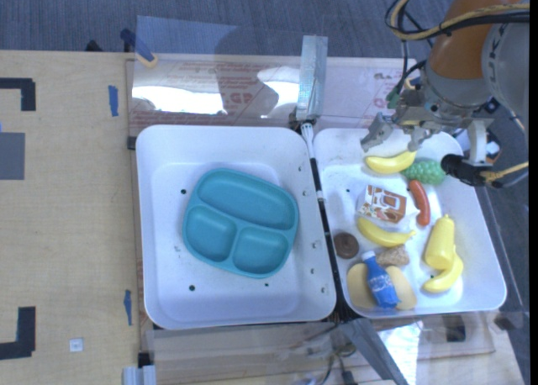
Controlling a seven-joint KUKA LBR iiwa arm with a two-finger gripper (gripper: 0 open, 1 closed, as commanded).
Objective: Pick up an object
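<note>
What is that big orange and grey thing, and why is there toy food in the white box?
That is a robot arm, reaching in from the right. One camera above the bench looks down at a slant. The arm's hand hangs over the far end of the right bin, just above a banana. I can't see anything held in it. That bin holds toy food: more bananas, a green bumpy piece, a sausage, a cookie and a blue bottle. The left bin holds a blue divided plate. The robot's job is picking one thing up.
</note>
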